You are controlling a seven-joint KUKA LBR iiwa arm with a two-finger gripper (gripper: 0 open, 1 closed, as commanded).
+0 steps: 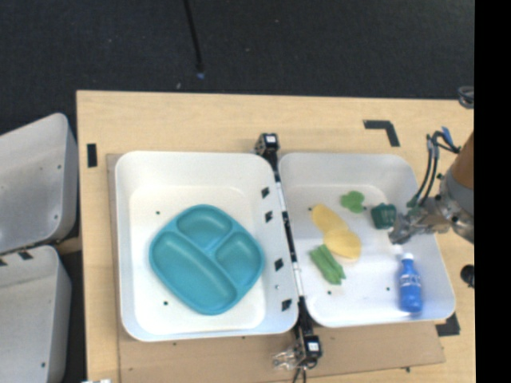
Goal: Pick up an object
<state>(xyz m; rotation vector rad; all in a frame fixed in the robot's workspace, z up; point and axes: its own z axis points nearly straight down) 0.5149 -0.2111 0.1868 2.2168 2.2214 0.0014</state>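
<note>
- Desk (pixel 96 126): light wood surface carrying two shallow white bins side by side, joined along a central seam.
- Left bin (pixel 136 309): holds one teal divided tray (pixel 206 258), lying flat near the bin's middle.
- Right bin (pixel 319 170): holds five loose items.
- Yellow object (pixel 336 232): near the bin's centre, elongated, lying flat.
- Light green piece (pixel 326 263): just beside the yellow object, on the near side, touching or nearly so.
- Small green item (pixel 352 201): toward the far side of the bin.
- Dark green block (pixel 382 215): just right of the small green item, close to the gripper.
- Blue bottle (pixel 409 284): lying on its side near the right wall, white cap pointing away.
- Gripper (pixel 402 230): low over the right bin's right side, between the dark green block and the blue bottle. State of the fingers: cannot tell; nothing is seen held.
</note>
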